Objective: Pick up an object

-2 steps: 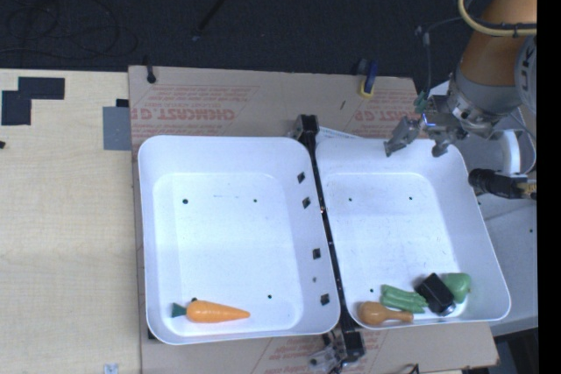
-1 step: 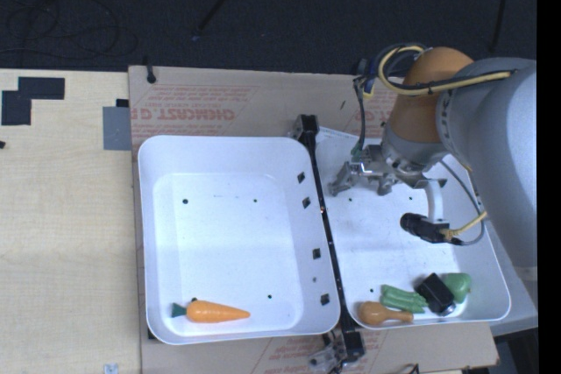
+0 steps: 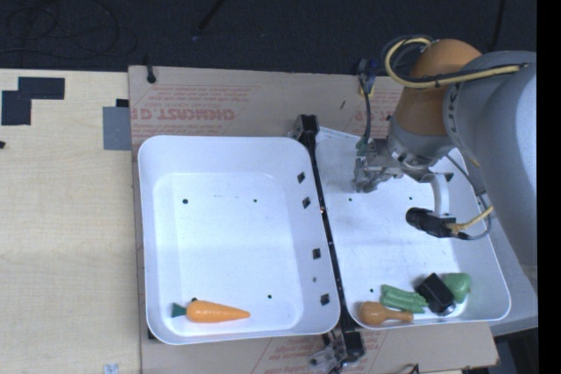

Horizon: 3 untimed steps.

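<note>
My gripper (image 3: 364, 179) hangs over the far left part of the right bin (image 3: 386, 250), below the grey arm with its orange band (image 3: 438, 66). No object lies under it or beside it. Along this bin's near edge lie an orange pear-shaped toy (image 3: 383, 314), a green pod-like toy (image 3: 402, 299), a small black block (image 3: 435, 292) and a light green piece (image 3: 458, 283), all close together. An orange carrot with a green top (image 3: 215, 311) lies alone in the near left corner of the left bin (image 3: 228, 188).
A black divider strip (image 3: 317, 215) runs between the two bins. A black plug on a yellow cable (image 3: 429, 222) hangs from the arm above the right bin's middle. Cardboard (image 3: 228, 101) lies under the bins, with a wooden bench top (image 3: 61, 232) to the left.
</note>
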Motion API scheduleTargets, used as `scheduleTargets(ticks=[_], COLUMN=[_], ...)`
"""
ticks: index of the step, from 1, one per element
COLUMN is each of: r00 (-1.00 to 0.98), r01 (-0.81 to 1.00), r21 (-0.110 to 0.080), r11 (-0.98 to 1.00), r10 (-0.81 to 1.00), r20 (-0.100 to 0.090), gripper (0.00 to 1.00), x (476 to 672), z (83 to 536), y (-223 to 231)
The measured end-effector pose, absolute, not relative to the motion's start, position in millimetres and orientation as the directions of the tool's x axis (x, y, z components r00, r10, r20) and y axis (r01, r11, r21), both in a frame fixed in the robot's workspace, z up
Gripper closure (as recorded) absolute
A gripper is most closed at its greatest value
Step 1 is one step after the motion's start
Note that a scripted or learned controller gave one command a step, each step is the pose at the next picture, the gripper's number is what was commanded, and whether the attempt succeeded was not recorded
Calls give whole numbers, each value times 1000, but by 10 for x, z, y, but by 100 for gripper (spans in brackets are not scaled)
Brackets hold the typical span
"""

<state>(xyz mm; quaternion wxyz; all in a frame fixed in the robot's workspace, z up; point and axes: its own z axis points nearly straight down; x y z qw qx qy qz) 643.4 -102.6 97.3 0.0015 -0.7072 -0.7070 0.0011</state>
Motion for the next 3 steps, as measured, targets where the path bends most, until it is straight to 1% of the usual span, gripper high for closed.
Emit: scheduleTargets(ticks=[1, 2, 3], r00=[1, -7, 4], r01=[1000, 1000, 1000], r21=[-3, 7, 8], r11=[-1, 7, -4], r10=[1000, 1000, 1000], r20=[0, 2, -4], gripper=[0, 0, 0], x=[6436, 6459, 6446], z=[975, 1942, 2913], y=[-1027, -384, -1100])
